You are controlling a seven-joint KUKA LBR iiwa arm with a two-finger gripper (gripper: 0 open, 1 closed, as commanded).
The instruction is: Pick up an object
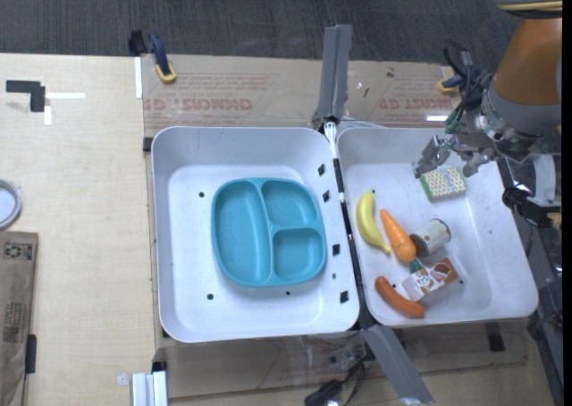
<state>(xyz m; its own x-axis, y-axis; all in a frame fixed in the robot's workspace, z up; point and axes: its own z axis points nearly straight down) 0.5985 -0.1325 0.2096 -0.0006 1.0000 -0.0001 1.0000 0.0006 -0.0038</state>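
My gripper (450, 163) hangs over the back of the right bin (500, 301), its two fingers apart and nothing between them. Just below it lies a small square pad (444, 183) with a green dotted face, flat on the bin floor. Farther forward are a yellow banana (366, 221), an orange carrot (397, 234) and a small tin can (433, 234) on its side. Near the front wall lie a red sausage (399, 298) and a small printed carton (432, 276).
The left bin (174, 243) holds a blue divided plate (268, 232). A grey divider post (335, 73) stands behind the seam between the bins. The arm's orange band (529, 60) rises at the right, with cables beside it. A tape roll (7, 206) lies at the far left of the bench.
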